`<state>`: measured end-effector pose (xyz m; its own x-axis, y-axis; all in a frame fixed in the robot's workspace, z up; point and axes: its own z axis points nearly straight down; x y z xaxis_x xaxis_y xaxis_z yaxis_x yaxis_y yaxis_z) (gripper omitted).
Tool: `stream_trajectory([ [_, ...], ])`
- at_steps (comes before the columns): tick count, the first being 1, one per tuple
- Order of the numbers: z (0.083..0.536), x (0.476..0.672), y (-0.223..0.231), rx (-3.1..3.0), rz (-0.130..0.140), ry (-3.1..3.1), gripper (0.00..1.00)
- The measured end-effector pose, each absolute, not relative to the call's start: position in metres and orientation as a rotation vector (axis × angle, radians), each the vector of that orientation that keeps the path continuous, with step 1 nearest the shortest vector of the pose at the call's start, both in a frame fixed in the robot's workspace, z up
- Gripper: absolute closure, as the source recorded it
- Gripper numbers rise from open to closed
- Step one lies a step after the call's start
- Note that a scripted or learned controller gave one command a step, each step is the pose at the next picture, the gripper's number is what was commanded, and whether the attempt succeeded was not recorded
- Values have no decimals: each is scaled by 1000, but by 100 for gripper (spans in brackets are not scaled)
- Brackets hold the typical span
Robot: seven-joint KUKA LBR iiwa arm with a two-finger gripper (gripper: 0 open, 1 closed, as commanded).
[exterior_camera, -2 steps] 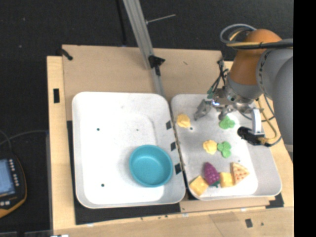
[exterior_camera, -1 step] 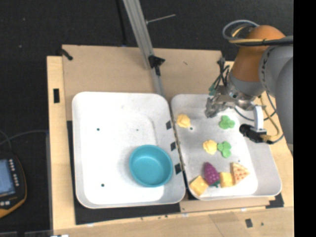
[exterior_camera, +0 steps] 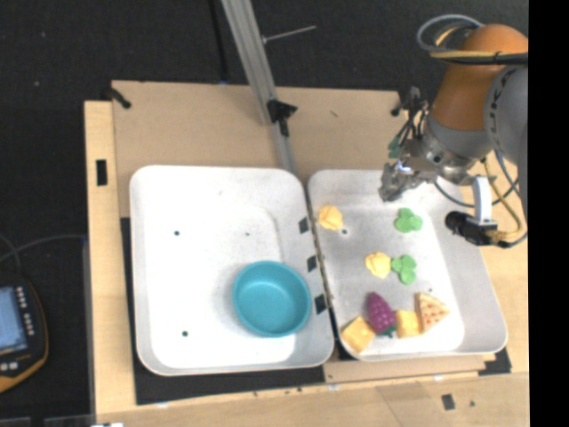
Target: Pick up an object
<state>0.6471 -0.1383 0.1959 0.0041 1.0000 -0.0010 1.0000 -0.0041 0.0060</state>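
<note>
Several small toy foods lie in the right bin [exterior_camera: 471, 265]: a yellow piece [exterior_camera: 331, 218] near its left wall, a green piece [exterior_camera: 408, 221], a yellow shell-like piece [exterior_camera: 379, 264], another green piece [exterior_camera: 405, 269], purple grapes [exterior_camera: 380, 313], a yellow block [exterior_camera: 358, 334], a small yellow piece [exterior_camera: 407, 324] and a pizza slice [exterior_camera: 431, 310]. My gripper [exterior_camera: 394, 188] hangs over the bin's far edge, just above and left of the upper green piece. Nothing shows between its fingers.
The left bin [exterior_camera: 178, 221] holds a blue bowl [exterior_camera: 271, 297] at its near right. A grey metal pole [exterior_camera: 253, 60] slants up from between the bins. Cables and a black connector [exterior_camera: 471, 227] hang by the right bin's right edge.
</note>
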Motion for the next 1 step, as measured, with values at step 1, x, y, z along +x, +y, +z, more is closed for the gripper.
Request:
stream_trajectory([
  [1, 229, 648, -140, 2219, 5, 2217, 100],
])
